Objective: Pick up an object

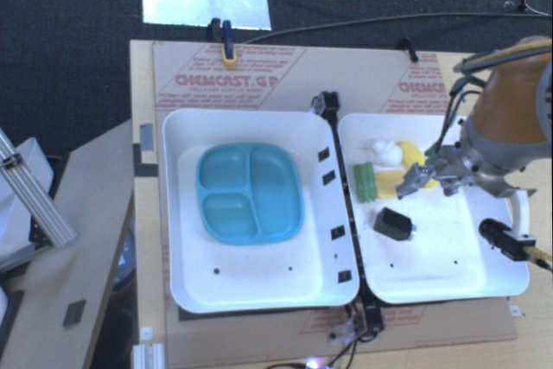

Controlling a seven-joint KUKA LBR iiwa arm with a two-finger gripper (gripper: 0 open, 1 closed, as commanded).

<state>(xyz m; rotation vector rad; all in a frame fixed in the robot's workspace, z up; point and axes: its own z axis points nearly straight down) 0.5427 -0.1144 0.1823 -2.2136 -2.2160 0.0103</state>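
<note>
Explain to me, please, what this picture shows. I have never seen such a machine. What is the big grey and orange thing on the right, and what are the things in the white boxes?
The grey and orange thing is a robot arm. It reaches in from the right of the picture. At its end is the gripper, a two-finger part for grasping. One fixed camera above the bench took the picture, looking down at a slant.

On the bench are two shallow white bins. The left bin holds a blue divided plate. The right bin holds a white object, a yellow object, a green object and a small black object.

The gripper hangs low over the yellow object. I cannot tell from the picture whether it holds anything.
</note>
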